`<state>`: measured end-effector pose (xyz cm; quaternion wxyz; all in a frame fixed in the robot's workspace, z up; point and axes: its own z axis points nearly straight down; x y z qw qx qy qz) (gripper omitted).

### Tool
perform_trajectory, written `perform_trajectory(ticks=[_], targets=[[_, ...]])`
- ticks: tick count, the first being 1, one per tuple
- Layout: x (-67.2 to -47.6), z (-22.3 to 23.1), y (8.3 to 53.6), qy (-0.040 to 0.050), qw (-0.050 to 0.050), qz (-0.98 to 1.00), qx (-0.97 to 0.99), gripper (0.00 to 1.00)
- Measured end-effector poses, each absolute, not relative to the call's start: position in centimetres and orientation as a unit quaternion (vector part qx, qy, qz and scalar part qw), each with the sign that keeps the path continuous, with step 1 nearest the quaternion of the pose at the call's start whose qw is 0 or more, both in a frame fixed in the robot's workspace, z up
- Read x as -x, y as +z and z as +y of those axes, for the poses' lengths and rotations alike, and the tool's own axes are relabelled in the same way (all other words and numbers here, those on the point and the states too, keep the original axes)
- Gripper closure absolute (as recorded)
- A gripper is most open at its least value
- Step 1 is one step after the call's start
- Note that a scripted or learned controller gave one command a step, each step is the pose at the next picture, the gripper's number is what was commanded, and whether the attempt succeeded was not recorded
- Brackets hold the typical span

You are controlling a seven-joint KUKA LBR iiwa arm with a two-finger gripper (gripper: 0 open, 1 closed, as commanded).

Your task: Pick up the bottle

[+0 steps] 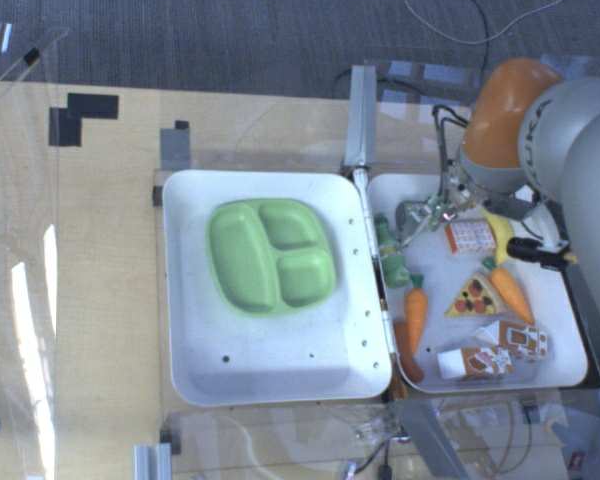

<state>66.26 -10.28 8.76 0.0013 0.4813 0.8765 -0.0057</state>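
The bottle (389,256) is small and green. It lies along the left wall of the right bin (570,363), its length running from back to front. My gripper (418,216) hangs low over the back left part of that bin. It is just right of the bottle's far end and slightly behind it. I see nothing held in it. The grey arm with its orange band (505,118) reaches in from the right.
The right bin also holds a red-and-white box (470,236), a banana (502,233), two carrots (416,313) (511,293), a pizza slice (475,298), a red sausage-like piece (408,353) and a carton (500,353). The left bin (190,368) holds a green divided tray (272,256).
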Motion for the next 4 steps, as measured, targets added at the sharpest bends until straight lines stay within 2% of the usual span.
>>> perform_trajectory(ticks=[1,2,3,4], targets=[[-66.3,-10.1,8.7,-0.0049,0.000,0.877,-0.480,0.00],[-61.4,-12.1,8.9,0.0019,0.005,0.868,-0.497,0.00],[-55.3,-12.5,9.0,0.0028,0.006,0.862,-0.507,0.00],[-57.2,-10.2,9.0,0.0022,0.008,0.918,-0.396,0.00]])
